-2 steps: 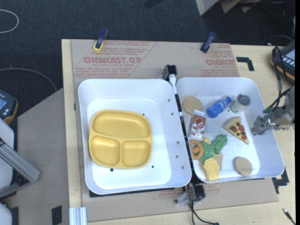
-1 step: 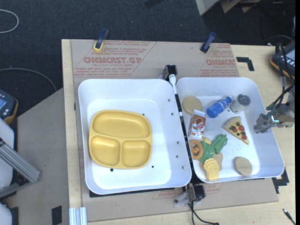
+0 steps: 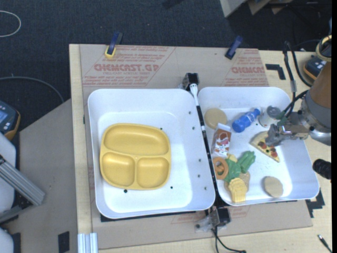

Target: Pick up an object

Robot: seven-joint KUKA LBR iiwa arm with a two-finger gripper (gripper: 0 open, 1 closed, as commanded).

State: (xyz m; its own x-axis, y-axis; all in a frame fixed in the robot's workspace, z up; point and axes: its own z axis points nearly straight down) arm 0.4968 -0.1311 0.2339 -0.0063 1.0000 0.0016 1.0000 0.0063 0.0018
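Pizza slice (image 3: 267, 149) beneath end effector (image 3: 274, 136), touching

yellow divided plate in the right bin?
No, the yellow divided plate lies in the left bin; the right bin holds the small toys.

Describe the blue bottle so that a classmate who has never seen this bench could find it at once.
Start at the right bin, the one crowded with toy food. Look toward its far side, near the middle, just right of a round tan cookie. There lies the blue bottle, tipped on its side; it is the only blue thing among tan, yellow, green and red pieces.
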